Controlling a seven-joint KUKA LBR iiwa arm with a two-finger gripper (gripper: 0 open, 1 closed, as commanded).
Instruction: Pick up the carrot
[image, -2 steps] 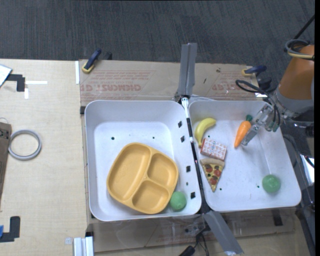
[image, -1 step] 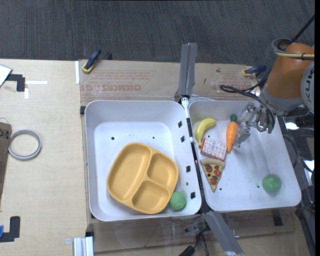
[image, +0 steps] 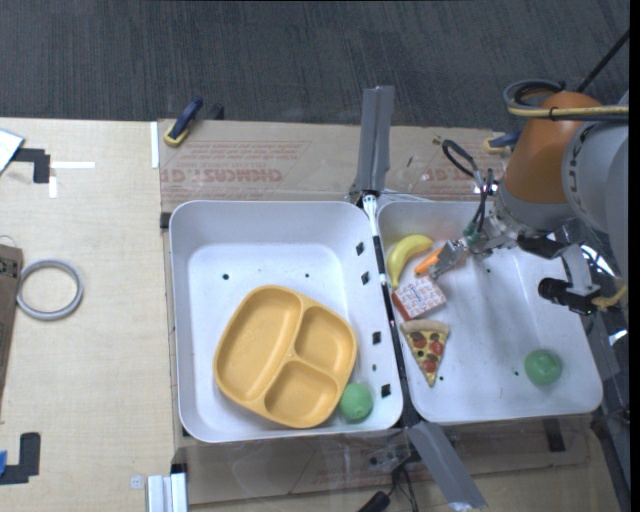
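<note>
A small orange carrot (image: 428, 263) lies in the right bin (image: 500, 400) near its upper left corner, just right of a yellow banana (image: 407, 254). My gripper (image: 452, 253) reaches down from the right, and its tip touches or nearly touches the carrot's right end. The grey arm with its orange band (image: 545, 150) rises above the bin's far right side. The carrot looks to rest low against the bin floor.
In the right bin are a red and white carton (image: 418, 297), a pizza slice (image: 428, 350) and a green ball (image: 543, 367). The left bin (image: 200, 250) holds a yellow divided plate (image: 287, 355) and a green ball (image: 357, 401). A tape roll (image: 47, 289) lies on the bench at left.
</note>
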